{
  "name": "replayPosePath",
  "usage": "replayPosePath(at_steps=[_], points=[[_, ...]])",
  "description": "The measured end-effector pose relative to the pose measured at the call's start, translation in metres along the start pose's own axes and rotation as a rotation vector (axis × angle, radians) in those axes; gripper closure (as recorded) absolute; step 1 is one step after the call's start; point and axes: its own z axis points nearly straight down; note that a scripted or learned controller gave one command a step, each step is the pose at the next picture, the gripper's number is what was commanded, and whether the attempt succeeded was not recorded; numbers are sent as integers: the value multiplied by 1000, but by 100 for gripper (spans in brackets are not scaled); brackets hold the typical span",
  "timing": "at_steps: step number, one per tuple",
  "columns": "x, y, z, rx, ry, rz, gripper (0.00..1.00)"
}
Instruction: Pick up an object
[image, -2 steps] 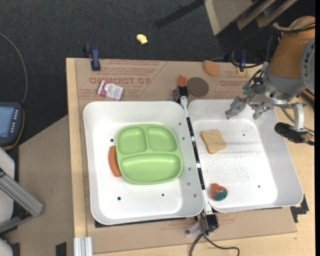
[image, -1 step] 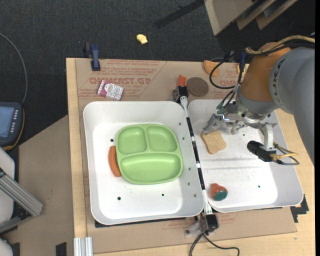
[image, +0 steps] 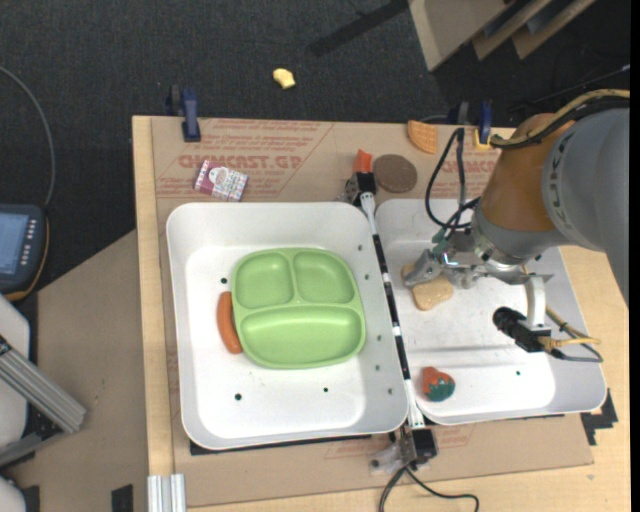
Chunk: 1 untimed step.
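We saw claw (image: 432, 268) low over tan bread-like piece (image: 433, 295) in right bin (image: 570, 390); opening indiscernible. Approach step; next needs closing squarely.

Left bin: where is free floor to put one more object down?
In the left bin, the front strip below the green plate is bare, and so is the back left corner. The carrot crowds the plate's left side. The plate's right edge nearly reaches the wall.

A robotics lab is showing: cardboard-topped counter (image: 300, 160) clamped with blue clamps (image: 187, 112), cables (image: 440, 180) trailing at twelve o'clock.
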Motion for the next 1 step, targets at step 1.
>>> replayPosePath(at_steps=[1], points=[[-16,75,1,-3,-2,-6,0]])
